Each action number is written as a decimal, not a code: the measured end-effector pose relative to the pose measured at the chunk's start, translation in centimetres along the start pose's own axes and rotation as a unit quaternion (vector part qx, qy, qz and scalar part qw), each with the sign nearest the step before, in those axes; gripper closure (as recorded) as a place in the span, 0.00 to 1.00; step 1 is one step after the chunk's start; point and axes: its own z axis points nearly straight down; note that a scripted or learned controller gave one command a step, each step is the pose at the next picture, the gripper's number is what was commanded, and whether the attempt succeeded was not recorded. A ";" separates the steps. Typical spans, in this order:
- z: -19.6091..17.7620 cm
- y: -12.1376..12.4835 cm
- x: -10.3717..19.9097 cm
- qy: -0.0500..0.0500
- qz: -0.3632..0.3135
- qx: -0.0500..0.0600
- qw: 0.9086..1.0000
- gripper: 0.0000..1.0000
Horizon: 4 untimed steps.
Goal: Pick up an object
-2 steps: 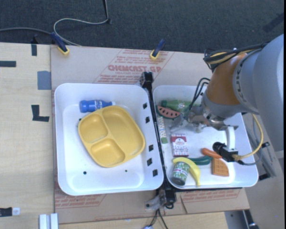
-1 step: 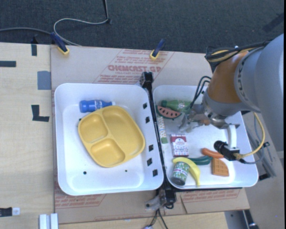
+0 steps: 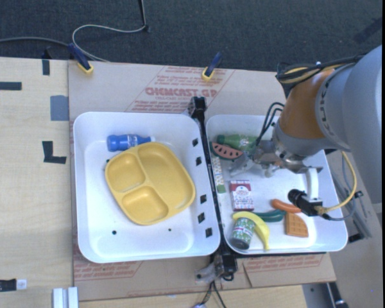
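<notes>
We are hovering our pincer [image 3: 253, 161] low in the right bin [image 3: 333, 236], near the watermelon slice [image 3: 225, 151] and red box [image 3: 242, 194]. Whether it is apart or together we cannot tell. Nothing looks lifted; the pick is remaining.

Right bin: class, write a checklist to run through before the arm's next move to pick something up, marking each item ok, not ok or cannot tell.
1. Gripper over the right bin: ok.
2. Fingers open: cannot tell.
3. Object already held: cannot tell.
4. Target nearby: ok, watermelon slice and red box lie close.
5. Banana free to lift: not ok, rests against the green can.
6. Yellow tray apart, in the left bin: ok.
</notes>
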 end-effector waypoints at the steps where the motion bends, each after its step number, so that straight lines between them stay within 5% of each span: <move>1: -0.9 0.0 0.1 0.001 -0.001 0.000 1.000 1.00; 2: -0.9 0.0 0.1 0.001 -0.001 0.000 1.000 0.00; 3: 1.9 0.1 0.9 -0.001 0.001 0.001 1.000 0.00; 4: 0.9 0.2 0.9 -0.001 0.000 0.000 1.000 1.00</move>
